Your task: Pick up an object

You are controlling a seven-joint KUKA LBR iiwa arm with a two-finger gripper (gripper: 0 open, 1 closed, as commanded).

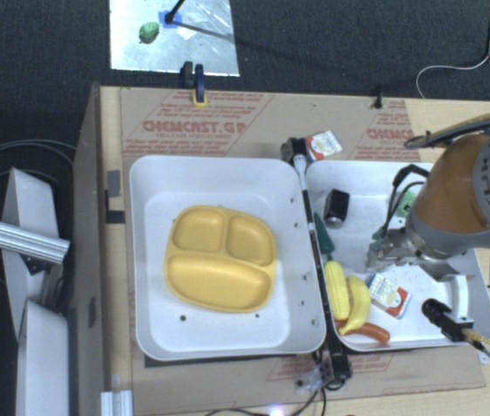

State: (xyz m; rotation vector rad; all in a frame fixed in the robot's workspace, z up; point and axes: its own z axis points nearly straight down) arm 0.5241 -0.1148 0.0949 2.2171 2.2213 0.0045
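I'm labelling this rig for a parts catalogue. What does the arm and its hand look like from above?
The arm is a bulky rounded cylinder, grey at the outer end with a broad orange band toward the wrist. Thin black cables loop beside the wrist. The hand is a small grey metal piece below the band; its details are too blurred to make out.
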